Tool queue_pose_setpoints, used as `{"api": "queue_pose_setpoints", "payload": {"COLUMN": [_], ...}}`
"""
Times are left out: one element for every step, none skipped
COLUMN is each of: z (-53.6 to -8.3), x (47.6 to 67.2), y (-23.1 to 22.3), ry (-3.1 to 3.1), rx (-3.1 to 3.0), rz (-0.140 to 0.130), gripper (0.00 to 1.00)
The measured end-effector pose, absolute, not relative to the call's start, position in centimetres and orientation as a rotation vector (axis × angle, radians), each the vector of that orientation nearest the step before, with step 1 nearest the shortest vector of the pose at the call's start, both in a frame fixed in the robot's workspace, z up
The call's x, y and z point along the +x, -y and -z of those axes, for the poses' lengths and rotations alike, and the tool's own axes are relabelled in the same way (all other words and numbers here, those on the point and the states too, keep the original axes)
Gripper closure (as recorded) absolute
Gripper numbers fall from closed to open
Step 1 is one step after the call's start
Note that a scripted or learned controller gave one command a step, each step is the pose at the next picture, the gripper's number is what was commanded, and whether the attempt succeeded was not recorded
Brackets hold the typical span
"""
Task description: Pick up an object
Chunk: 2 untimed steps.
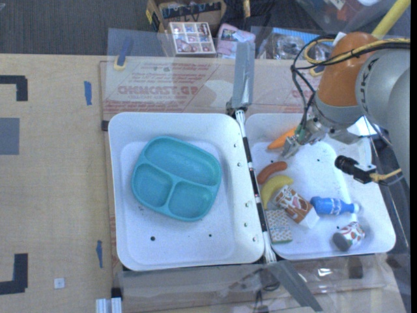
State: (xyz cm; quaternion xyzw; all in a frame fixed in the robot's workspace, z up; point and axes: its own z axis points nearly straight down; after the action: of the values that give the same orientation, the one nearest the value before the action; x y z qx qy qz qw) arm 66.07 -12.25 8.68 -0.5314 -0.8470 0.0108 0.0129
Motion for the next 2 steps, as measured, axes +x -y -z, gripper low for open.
{"api": "queue_pose_setpoints", "payload": {"z": [-8.68,-8.68], "x": [66.07,66.07], "y": [12.24,12.23], "ry": [2.639,2.639], "rx": [-1.656,-1.656], "rz": [-0.033,-0.033], "gripper": [0.00,0.00]}}
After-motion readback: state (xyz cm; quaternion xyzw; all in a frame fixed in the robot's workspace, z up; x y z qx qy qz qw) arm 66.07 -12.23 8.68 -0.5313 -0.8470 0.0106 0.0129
